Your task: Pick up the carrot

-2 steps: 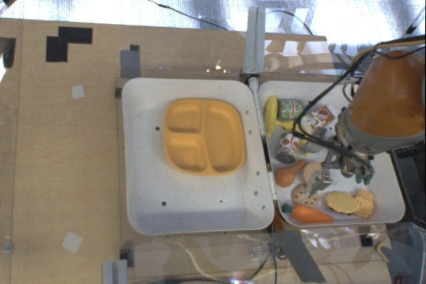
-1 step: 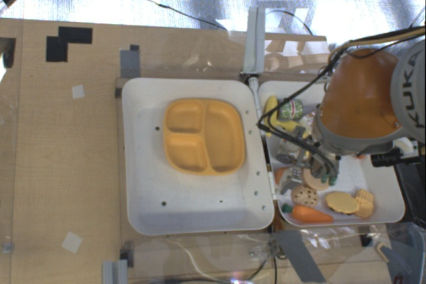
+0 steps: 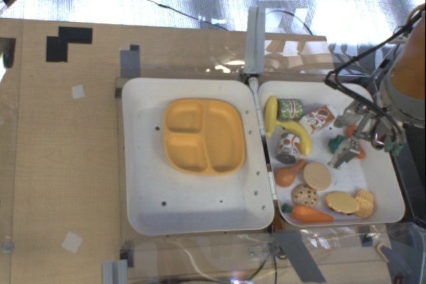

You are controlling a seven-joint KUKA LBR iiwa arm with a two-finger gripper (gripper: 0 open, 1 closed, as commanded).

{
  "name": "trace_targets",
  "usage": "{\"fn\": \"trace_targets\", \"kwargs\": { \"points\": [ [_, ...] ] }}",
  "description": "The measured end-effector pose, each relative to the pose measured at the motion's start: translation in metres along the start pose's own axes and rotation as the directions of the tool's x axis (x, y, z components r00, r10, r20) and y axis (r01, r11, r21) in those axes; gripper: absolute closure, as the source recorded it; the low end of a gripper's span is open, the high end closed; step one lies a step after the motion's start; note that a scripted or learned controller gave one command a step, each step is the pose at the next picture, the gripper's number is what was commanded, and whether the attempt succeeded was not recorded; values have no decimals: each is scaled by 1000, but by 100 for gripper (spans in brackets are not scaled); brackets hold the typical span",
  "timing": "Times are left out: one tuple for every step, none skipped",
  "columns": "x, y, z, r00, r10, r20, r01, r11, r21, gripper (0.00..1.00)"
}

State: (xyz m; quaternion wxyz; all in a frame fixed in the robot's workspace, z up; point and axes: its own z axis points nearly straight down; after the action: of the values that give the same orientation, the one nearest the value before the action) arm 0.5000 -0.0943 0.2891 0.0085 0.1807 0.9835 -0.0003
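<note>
- Left bin (image 3: 133,163), mid-table: holds a yellow divided plate (image 3: 203,136), three compartments, nothing in them.
- Right bin (image 3: 393,199), toward the table's right edge: crowded with toy food. Along its left wall a banana (image 3: 287,124), a small green can (image 3: 290,108), a cup (image 3: 287,147) below them.
- Near edge of the right bin, left to right: drumstick (image 3: 289,175), cookie (image 3: 304,195), round cracker (image 3: 317,176), bread slice (image 3: 342,203), waffle piece (image 3: 364,203).
- Carrot (image 3: 310,214): lies flat in the right bin's near-left corner, just under the cookie, long axis running left-right along the near wall, green top to the left, tip pointing right.
- Tool (image 3: 351,142): hangs over the right half of the right bin, above a small orange-and-green item I can't identify.
- Fingers look parted, nothing visibly between them; not sure at this resolution.
- Key relation: carrot sits toward the near edge and to the left of the tool, well apart. Judgement: tool must travel that way, then close across the carrot's short width.
</note>
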Motion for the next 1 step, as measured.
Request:
{"fn": "trace_targets", "kwargs": {
  "points": [
    [18,5,116,994,104,-18,-104,995,4,0]
  ]
}}
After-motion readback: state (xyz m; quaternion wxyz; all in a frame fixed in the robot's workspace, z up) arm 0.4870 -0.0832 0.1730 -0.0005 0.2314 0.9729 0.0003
